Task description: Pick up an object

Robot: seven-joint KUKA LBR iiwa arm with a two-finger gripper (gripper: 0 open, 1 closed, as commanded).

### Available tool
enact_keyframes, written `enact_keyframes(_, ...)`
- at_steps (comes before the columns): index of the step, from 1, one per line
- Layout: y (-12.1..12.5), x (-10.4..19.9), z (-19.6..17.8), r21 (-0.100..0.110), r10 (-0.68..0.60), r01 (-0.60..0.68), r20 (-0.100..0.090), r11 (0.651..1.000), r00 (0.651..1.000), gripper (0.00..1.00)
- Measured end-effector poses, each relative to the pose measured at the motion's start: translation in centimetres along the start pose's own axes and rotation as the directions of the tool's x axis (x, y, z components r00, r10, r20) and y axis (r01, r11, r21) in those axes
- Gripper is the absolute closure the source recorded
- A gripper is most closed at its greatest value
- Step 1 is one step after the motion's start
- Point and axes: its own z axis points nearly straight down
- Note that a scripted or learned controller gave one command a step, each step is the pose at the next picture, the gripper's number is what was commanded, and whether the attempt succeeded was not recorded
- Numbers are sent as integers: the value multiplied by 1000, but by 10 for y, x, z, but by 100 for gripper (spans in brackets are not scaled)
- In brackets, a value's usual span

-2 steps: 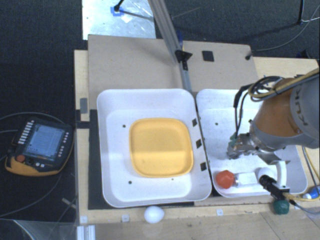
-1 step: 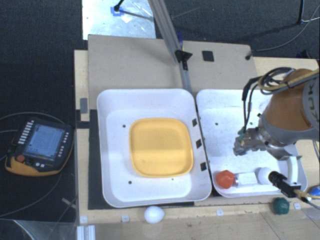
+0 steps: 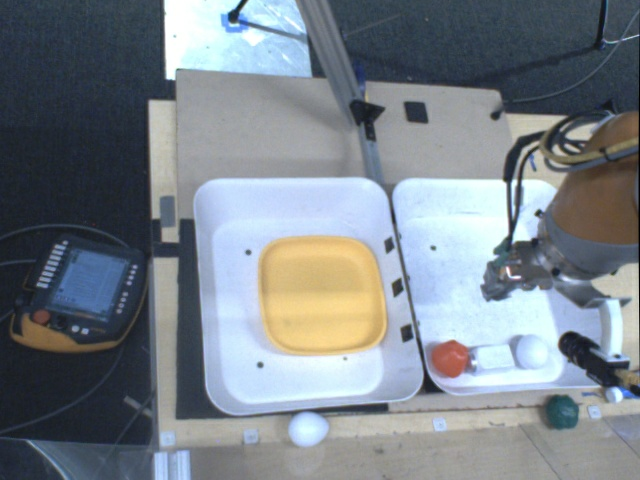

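Observation:
A yellow square plate (image 3: pixel 323 293) lies in the left bin (image 3: pixel 225 268). In the right bin (image 3: pixel 440 228), along its near edge, lie a red-orange ball (image 3: pixel 450 358), a small white block (image 3: pixel 491 357) and a white ball (image 3: pixel 531 351). My gripper (image 3: pixel 503 279) hangs over the right part of the right bin, above and behind these three things, with nothing seen between its fingers. The orange-banded wrist (image 3: pixel 600 208) rises behind it at the right.
A white egg-shaped object (image 3: pixel 308 429) lies on the bench in front of the left bin. A dark green ball (image 3: pixel 562 411) sits off the right bin's near corner. A teach pendant (image 3: pixel 78 293) rests at far left. A metal pole (image 3: pixel 335 53) slants in from the back.

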Motion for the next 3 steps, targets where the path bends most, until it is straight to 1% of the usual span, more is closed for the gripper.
enact_keyframes(1,-7,6,-52,0,0,0,0,1000,1000,100)
enact_keyframes(2,-6,6,-82,1,0,0,0,1000,1000,100)
enact_keyframes(3,11,48,-71,5,-3,3,-1,1000,1000,100)
